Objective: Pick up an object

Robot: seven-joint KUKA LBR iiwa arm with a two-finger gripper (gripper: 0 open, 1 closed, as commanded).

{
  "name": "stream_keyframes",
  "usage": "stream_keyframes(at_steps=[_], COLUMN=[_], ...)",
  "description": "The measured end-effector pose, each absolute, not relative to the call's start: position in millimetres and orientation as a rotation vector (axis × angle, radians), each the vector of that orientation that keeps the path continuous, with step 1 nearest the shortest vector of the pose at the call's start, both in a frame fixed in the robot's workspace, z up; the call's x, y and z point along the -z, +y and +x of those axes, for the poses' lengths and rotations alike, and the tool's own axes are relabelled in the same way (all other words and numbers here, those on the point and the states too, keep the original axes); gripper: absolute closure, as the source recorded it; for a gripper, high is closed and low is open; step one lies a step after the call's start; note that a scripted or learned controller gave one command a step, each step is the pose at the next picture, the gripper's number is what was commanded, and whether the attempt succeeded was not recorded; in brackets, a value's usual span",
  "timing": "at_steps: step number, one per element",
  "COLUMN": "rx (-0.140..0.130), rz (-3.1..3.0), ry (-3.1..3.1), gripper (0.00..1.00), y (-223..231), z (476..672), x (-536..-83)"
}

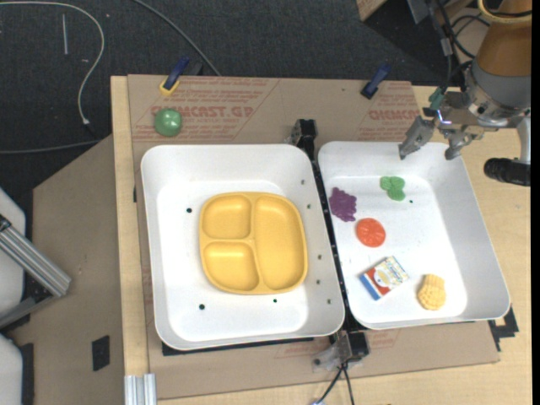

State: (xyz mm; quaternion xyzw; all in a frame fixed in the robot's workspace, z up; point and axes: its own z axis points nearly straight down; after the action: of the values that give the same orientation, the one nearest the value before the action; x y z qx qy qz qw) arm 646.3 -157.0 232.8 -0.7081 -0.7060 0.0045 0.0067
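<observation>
I'm looking down on a robotics lab bench: a cardboard sheet (253, 108) clamped with blue clips (175, 74) carries two white bins (160, 226), standing on dark carpet (253, 24). Loose cables (84, 66) trail across the floor, and an aluminium frame rail (29, 256) juts in at the left.

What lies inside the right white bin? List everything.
Right white bin holds five items: green toy, purple grape cluster, red round tomato-like piece, small printed carton, yellow ridged piece. Nothing appears covered.
</observation>
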Motion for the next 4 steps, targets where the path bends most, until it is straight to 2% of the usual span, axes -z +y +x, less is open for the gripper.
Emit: stream_keyframes(at_steps=[1, 4], rx=[-0.001, -0.003], rz=[-2.221, -2.219], ry=[-2.221, -2.219], gripper=[0.00, 0.00], y=[-157, -164], z=[648.8, 645.8], x=[-242, -108])
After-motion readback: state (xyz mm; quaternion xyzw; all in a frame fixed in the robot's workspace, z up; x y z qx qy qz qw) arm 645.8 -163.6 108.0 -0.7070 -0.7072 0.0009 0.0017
